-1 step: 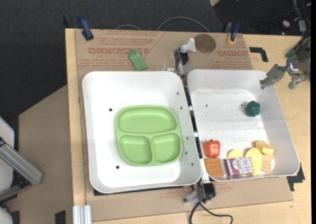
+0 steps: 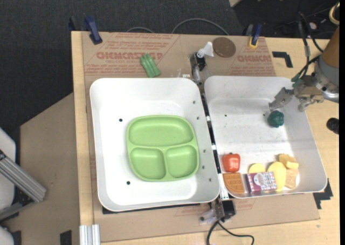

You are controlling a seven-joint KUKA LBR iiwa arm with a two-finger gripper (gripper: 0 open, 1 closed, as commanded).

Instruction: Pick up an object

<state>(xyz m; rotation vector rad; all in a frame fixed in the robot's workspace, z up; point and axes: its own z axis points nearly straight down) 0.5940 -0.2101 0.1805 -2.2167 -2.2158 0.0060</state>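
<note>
Six toy foods (image 2: 262, 176) along right bin (image 2: 253, 90), one green tray (image 2: 161, 147), fingers (image 2: 280, 98) spread above teal ball (image 2: 276, 118)

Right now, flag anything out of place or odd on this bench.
A green object lies on the cardboard behind the left bin, outside both bins. In the right bin, a small teal object sits apart from the toy foods huddled at the near edge.
</note>
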